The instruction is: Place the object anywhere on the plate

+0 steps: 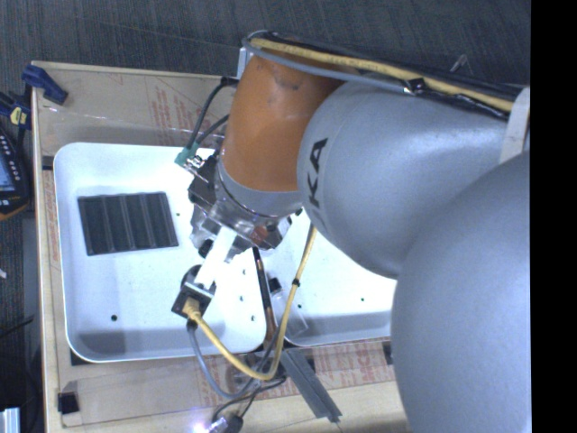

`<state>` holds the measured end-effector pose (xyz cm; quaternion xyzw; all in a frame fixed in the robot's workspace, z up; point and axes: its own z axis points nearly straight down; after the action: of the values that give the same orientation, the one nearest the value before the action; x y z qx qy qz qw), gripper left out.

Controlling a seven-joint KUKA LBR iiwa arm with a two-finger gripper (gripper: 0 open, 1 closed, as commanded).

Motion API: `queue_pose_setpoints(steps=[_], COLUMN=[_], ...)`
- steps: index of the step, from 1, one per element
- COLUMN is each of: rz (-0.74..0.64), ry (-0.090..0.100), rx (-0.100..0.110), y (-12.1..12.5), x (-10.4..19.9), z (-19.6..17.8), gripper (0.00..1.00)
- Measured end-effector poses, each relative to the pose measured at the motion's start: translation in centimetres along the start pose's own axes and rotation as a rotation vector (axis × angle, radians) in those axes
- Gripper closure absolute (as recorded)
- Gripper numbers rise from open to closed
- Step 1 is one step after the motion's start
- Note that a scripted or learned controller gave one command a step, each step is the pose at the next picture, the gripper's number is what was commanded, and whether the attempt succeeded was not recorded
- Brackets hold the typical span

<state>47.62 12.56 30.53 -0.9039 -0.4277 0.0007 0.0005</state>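
Note:
A dark grey ridged rectangular plate lies flat in the upper left part of the left bin. My gripper hangs below the orange wrist band, over the left bin's right side near the seam between the bins, a short way right of the plate. The arm's bulk covers it from above. A small dark thing sits just under the wrist at the right bin's left edge; it is too small to identify. Nothing rests on the plate.
The grey arm covers most of the right bin. A blue clamp sits at the bench's far left corner and a dark device beyond the left edge. White floor shows below the plate.

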Motion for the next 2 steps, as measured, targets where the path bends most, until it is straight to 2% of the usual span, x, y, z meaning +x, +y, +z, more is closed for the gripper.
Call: queue_pose_setpoints(steps=[1, 2], rz=[0.143, 0.363], ry=[-0.008, 0.000], rx=[0.004, 0.003], y=[-3.2, 3.2], x=[3.5, -2.0], z=[20.5, 11.4], gripper=[1.00, 1.00])
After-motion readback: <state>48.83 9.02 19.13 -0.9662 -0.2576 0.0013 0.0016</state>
